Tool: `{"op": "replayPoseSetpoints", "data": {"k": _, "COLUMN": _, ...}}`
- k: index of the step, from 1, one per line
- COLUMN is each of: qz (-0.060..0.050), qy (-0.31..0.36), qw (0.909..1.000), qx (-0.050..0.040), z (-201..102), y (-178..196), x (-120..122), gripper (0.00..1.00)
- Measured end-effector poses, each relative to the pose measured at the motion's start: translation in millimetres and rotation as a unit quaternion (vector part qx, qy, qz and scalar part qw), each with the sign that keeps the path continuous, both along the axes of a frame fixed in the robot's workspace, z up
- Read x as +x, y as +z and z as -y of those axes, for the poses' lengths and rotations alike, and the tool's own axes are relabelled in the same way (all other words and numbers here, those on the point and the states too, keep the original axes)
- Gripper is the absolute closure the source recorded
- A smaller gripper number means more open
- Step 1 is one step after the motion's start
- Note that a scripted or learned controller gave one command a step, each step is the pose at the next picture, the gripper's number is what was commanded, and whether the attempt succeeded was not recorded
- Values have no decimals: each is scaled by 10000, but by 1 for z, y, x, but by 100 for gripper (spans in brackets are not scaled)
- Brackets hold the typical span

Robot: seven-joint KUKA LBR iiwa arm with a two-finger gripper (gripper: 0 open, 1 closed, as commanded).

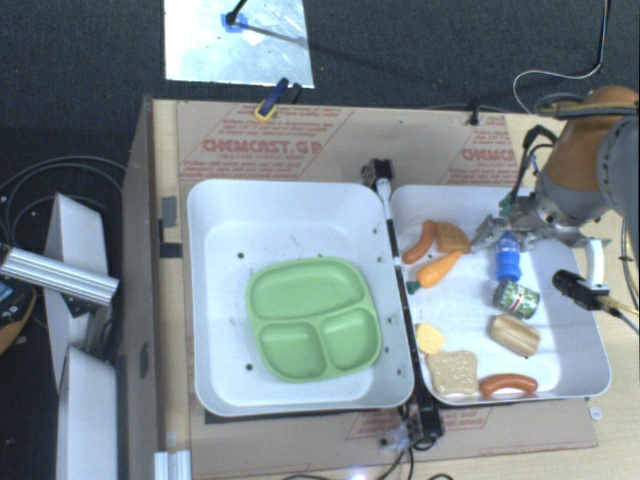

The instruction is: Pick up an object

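A divided tray [313,318] lies in the left bin [215,268]; the right bin [580,358] holds a bottle [509,259], a can [516,299] and toy food.

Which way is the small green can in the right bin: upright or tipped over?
Tipped over. The green can lies on its side, its round end facing the camera.

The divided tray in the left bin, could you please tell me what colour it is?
The divided tray is light green, seen in the camera view against the white bin.
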State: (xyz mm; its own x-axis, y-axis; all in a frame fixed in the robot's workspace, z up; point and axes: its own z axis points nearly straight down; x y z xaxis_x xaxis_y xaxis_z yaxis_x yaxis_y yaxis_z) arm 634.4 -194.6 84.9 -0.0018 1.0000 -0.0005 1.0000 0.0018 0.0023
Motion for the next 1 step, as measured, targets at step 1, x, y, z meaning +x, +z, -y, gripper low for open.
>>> {"op": "replayPoseSetpoints", "data": {"k": 1, "qz": -8, "qy": -1, "qw": 10000, "qx": 3, "z": -29, "y": -1, "x": -49, "gripper": 0}}
